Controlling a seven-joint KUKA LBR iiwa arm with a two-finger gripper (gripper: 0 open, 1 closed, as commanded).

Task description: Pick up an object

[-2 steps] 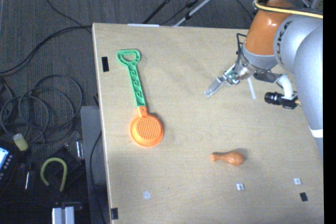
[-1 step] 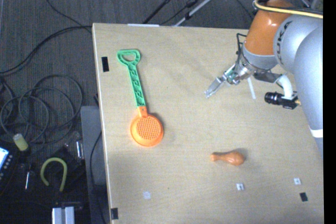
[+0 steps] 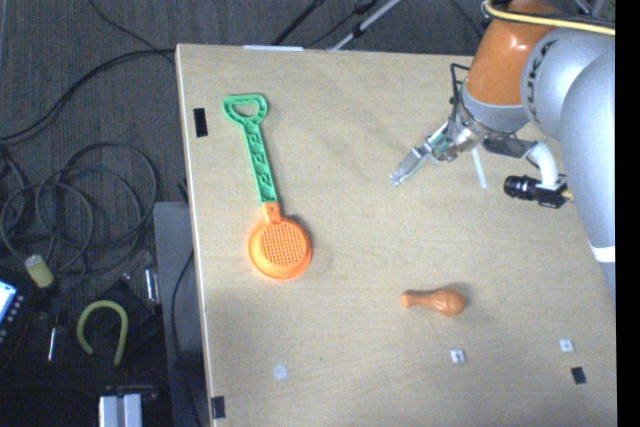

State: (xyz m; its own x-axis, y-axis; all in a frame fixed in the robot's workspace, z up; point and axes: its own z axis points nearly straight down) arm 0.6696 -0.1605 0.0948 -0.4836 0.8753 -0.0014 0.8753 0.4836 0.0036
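Gripper (image 3: 402,173) sits over the upper-right part of the bench (image 3: 350,345), pointing down-left from the orange-banded arm (image 3: 530,65). Can't tell from this angle if it's open or shut, tips are too small/blurry, and nothing visible in it. Closest obj is the small orange drumstick-shaped thing (image 3: 436,300), lying flat below and slightly right of the tips, clearly apart. The strainer w/ green handle + orange mesh head (image 3: 268,205) lies well off to the left, head toward the cam.
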